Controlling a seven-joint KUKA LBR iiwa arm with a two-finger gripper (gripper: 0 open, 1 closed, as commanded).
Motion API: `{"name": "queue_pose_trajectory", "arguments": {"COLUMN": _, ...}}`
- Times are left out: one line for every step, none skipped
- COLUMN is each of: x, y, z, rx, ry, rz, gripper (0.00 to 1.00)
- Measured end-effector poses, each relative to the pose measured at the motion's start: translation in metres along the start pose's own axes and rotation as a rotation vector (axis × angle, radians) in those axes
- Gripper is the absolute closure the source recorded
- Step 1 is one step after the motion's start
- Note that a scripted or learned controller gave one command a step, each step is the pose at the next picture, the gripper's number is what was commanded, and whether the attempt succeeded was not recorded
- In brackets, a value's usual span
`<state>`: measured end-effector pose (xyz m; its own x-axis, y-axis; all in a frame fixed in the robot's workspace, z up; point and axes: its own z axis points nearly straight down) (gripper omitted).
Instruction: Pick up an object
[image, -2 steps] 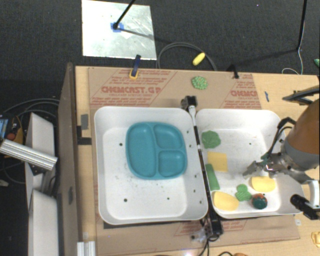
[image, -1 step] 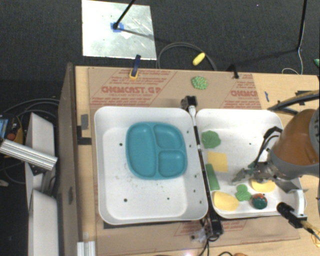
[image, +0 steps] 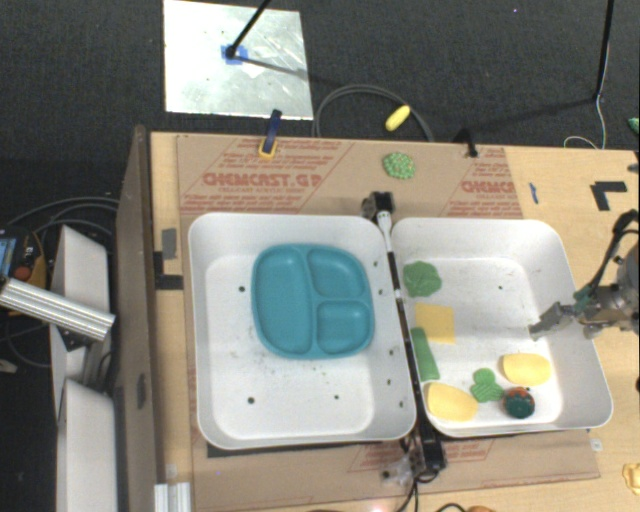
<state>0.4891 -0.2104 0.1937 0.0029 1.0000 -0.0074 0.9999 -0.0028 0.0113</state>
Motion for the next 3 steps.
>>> {"name": "queue_pose_trajectory", "arguments": {"x": 0.052, "y": -0.003, "z": 0.113, "rx": 0.007, "ry": 0.005, "rz": -0.01, "gripper": 0.0}}
{"name": "queue_pose_trajectory", "arguments": {"x": 0.048, "y": 0.001, "z": 0.095, "rx": -0.005, "ry": 0.0, "rz": -0.007, "gripper": 1.0}}
{"name": "queue_pose_trajectory", "arguments": {"x": 0.059, "y": 0.0, "z": -0.016, "rx": -0.001, "ry": 0.005, "rz": -0.009, "gripper": 1.0}}
